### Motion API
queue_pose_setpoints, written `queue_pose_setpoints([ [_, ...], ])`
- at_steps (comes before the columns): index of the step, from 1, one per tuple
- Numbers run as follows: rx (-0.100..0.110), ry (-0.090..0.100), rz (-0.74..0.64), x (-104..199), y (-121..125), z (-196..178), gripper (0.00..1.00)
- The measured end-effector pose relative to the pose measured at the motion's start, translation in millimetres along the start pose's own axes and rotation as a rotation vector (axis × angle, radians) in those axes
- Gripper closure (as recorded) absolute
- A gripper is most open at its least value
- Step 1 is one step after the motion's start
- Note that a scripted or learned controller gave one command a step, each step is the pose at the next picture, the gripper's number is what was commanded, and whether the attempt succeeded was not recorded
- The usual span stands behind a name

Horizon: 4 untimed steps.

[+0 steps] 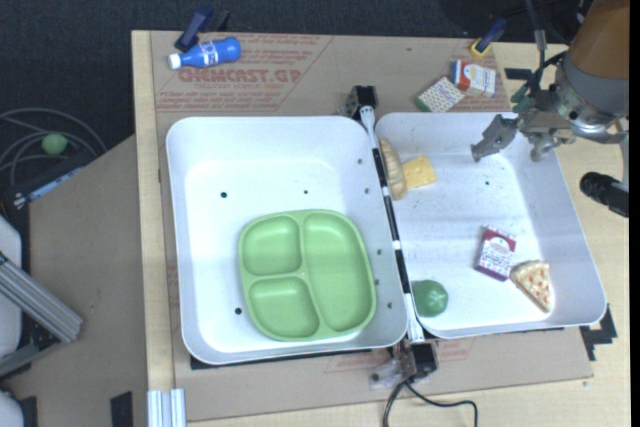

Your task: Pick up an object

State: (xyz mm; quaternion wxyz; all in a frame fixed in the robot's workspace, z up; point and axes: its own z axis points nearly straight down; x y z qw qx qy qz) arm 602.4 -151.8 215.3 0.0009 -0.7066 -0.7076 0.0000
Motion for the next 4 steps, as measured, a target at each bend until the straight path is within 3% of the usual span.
queue_pose_setpoints([
  [1,0.004,0.000,0.003,-20,-53,121,0.00],
  [2,0.001,0.000,0.002,-24,-117,131,0.00],
  [3,-0.002,-0.001,0.002,-23,-116,121,1.00],
  [4,-0.003,-0.001,-0.001,34,-72,123,1.00],
])
